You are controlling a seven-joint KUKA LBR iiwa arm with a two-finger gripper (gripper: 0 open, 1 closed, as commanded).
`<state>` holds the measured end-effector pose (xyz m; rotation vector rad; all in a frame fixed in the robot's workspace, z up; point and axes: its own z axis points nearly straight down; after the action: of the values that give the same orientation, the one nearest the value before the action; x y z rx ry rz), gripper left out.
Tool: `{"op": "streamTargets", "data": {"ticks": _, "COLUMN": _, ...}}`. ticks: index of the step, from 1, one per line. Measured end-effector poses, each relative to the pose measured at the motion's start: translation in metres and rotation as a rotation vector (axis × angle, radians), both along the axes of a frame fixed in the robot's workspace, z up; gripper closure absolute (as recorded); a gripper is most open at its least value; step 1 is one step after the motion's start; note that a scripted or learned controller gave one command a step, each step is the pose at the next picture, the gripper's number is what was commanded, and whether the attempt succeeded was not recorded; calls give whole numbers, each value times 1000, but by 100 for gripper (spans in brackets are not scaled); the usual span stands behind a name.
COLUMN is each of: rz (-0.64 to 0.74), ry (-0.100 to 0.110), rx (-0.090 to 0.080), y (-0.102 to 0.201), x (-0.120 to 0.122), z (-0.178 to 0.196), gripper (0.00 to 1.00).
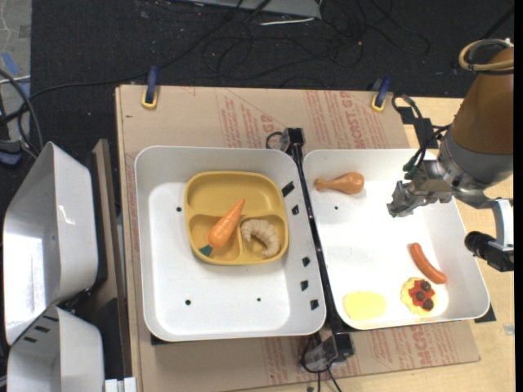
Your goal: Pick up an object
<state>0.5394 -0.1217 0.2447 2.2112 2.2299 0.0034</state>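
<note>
Fingers (pixel 402 205) grip unclear, above right bin (pixel 384 243) bare floor, near drumstick (pixel 341 184)

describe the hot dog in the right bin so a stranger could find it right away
Start at the right white bin, the one the arm reaches over, and look along its right-hand side toward the near edge. The hot dog lies there at a slant, just above the small pizza. It is the only thin, reddish-orange stick; the drumstick is tan and bulbous.
</note>
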Motion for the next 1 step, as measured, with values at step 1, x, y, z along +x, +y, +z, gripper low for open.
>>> {"op": "streamTargets", "data": {"ticks": 1, "rz": -2, "ry": 3, "rx": 0, "y": 48, "x": 12, "z": -12, "gripper": 100}}
